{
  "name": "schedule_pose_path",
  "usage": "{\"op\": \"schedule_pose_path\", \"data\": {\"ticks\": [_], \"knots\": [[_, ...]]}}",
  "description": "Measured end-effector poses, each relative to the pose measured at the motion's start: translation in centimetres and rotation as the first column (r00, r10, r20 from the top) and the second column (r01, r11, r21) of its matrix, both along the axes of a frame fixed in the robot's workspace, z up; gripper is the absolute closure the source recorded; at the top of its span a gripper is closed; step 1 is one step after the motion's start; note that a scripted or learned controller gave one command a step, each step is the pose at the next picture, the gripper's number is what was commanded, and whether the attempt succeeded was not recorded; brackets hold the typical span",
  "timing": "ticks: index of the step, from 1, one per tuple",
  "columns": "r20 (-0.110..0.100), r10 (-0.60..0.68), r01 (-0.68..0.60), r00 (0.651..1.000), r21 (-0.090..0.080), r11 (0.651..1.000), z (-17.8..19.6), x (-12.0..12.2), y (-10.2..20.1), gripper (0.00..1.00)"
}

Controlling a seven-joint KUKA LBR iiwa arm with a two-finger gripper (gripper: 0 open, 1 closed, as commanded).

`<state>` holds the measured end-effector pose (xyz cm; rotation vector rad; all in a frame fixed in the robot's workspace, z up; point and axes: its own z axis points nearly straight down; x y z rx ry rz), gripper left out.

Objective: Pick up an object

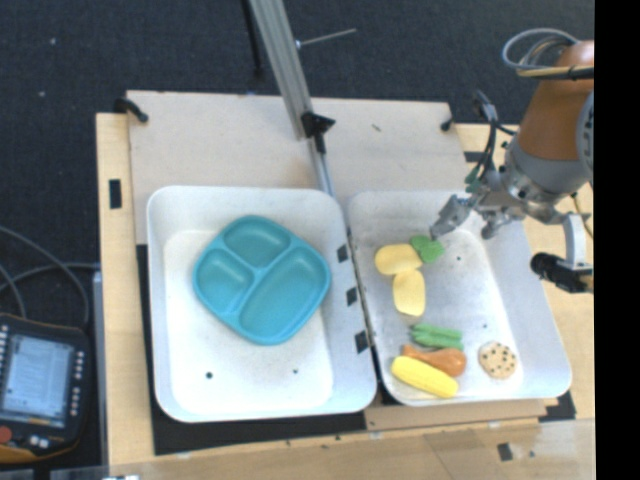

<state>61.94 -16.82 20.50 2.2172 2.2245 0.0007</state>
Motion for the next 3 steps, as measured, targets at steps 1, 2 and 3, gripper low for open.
{"op": "schedule_pose_path", "data": {"ticks": [1,2,3], "knots": [[0.000,0.000,0.000,1.000,0.000,1.000,0.0,0.0,0.0,0.00],[-0.004,0.001,-0.001,1.000,-0.001,1.000,-4.4,0.4,0.4,0.00],[-0.005,-0.003,0.003,1.000,-0.002,1.000,-9.7,0.3,0.3,0.00]]}}
